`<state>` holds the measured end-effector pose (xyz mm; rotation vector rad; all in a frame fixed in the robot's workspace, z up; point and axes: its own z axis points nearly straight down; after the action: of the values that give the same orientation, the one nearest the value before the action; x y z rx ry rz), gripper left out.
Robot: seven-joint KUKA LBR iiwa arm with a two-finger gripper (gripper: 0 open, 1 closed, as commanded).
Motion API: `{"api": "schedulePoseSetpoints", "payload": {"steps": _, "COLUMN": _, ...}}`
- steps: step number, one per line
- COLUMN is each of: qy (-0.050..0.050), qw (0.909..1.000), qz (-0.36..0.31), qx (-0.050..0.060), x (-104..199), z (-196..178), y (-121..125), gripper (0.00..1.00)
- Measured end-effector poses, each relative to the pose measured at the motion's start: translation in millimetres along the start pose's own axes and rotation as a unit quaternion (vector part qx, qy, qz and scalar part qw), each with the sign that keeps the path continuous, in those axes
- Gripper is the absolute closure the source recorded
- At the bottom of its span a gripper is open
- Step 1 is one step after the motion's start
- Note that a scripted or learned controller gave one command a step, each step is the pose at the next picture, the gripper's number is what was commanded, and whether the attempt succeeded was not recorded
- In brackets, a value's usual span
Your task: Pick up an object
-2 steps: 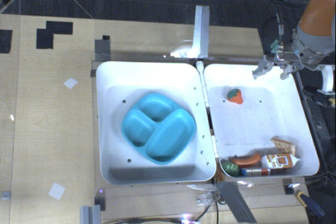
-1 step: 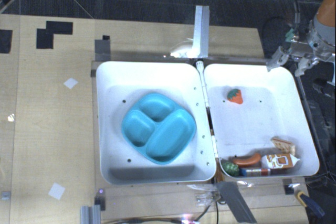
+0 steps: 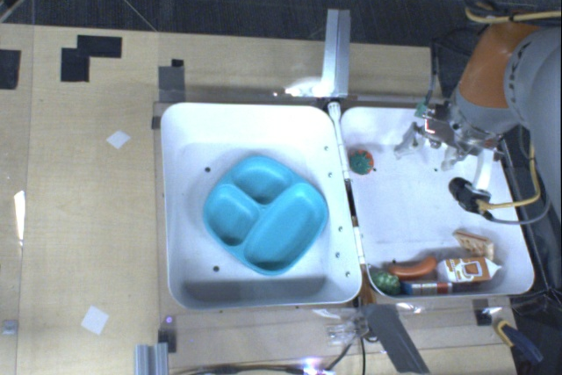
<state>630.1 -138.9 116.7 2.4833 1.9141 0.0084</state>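
- Over the far right part of the right bin (image 3: 527,272), the gripper (image 3: 432,142) hangs above bare white floor with its two metal fingers spread apart and nothing between them.
- The things worth picking lie elsewhere: a small round ball (image 3: 361,161), red and green, sits near the divider wall at the bin's far left, well apart from the fingers.
- Along the near edge a cluster lies packed together: a green round piece (image 3: 384,280), an orange-red sausage shape (image 3: 411,268), a small carton (image 3: 465,270) and a tan wedge (image 3: 475,243) just beyond it.
- To do the step well, I would choose the lone ball, since it has free space on most sides; centre the fingers over it and come straight down.
- The ball looks smooth and could roll off, so the jaws should close evenly across its middle.
- The clustered items touch each other and hug the wall, so a grasp there likely catches a neighbour.
- The left bin (image 3: 180,189) holds a glossy blue divided tray (image 3: 266,213) with rounded compartments, probably hard plastic and too broad to grip except at a rim.
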Motion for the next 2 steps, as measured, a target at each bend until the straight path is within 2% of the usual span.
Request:
{"api": "schedulePoseSetpoints", "payload": {"steps": 1, "qy": -0.001, "qw": 0.9991, "qz": 0.042, "qx": 0.004, "x": 36, "z": 29, "y": 31, "gripper": 0.00}}
{"api": "schedulePoseSetpoints", "payload": {"steps": 2, "qy": 0.000, "qw": 0.9798, "qz": 0.200, "qx": 0.004, "x": -23, "z": 17, "y": -27, "gripper": 0.00}}
